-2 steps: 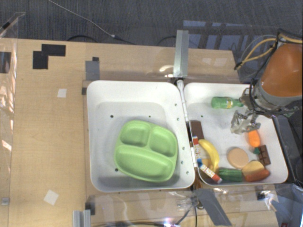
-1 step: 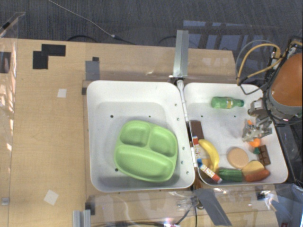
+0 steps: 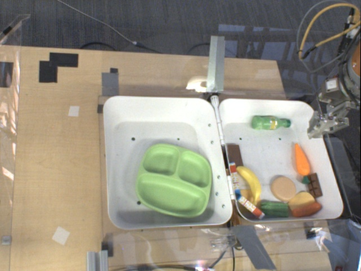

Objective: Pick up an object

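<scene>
My gripper [image 3: 321, 126] hangs over the right bin's far right rim, above and apart from the items below; nothing shows between its fingers. In the right bin [image 3: 271, 107] lie a green bottle [image 3: 271, 122] at the back, an orange carrot [image 3: 302, 160] on the right, a yellow banana [image 3: 250, 183], a tan round cookie [image 3: 283, 187], a brown chocolate piece [image 3: 313, 184], a bread-like piece [image 3: 304, 203], a green cucumber [image 3: 273, 208] and a dark chocolate bar [image 3: 233, 156] along the left wall.
The left bin [image 3: 121, 151] holds a green divided plate [image 3: 175, 179]. A metal post [image 3: 216, 64] stands behind the wall between the bins. Yellow cables [image 3: 316, 24] loop at the upper right. A red, white and blue marker [image 3: 250, 205] lies at the right bin's front left.
</scene>
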